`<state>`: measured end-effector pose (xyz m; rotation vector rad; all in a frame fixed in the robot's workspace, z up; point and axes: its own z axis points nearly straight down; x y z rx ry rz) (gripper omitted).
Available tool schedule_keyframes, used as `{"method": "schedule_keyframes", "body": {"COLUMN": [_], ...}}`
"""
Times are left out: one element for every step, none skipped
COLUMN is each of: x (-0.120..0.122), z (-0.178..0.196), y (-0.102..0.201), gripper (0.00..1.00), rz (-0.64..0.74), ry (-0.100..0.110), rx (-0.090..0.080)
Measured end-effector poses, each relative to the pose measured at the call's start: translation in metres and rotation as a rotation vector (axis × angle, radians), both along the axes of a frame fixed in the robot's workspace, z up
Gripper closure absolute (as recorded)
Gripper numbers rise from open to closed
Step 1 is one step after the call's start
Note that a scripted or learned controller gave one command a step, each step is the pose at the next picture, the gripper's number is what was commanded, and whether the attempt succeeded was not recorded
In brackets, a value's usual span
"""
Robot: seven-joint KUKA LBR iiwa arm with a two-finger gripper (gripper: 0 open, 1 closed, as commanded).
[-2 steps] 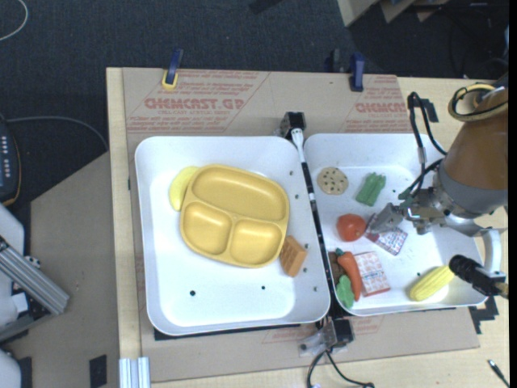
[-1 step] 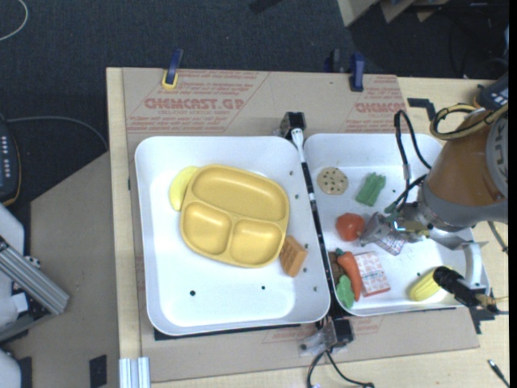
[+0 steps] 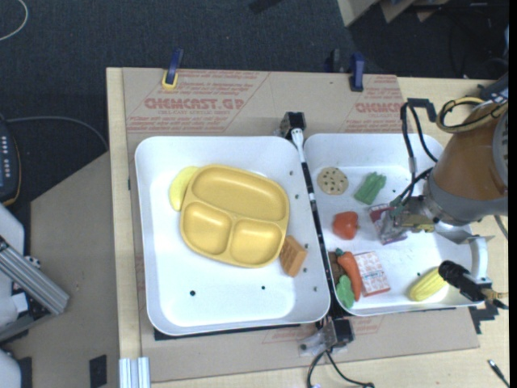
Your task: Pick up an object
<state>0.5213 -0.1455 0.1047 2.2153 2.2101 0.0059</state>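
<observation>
The gripper is hanging low in the right bin — whether open or closed I cannot tell — with the red tomato lying just to its left.

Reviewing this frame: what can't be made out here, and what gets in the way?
- Gripper: blurred in the camera view, so whether it is open or shut, or touching anything, cannot be told.
- Yellow object: mostly covered by the yellow divided plate.
- Small printed box: print too small to read.
- Carrot: its lower part merges with green leaves.
</observation>
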Motion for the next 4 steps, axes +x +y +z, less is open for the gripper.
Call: {"method": "schedule_keyframes", "body": {"x": [0.009,0.01,0.003,-0.016], "z": [0.061,0.115,0.116,0.109], "y": [-0.001,-0.002,0.047,0.092], "gripper": [1.0,1.0,1.0,1.0], "rz": [0.003,0.003,0.008,0.007], "ry": [0.004,0.004,0.013,0.015], "rx": [0.004,0.003,0.009,0.009]}}
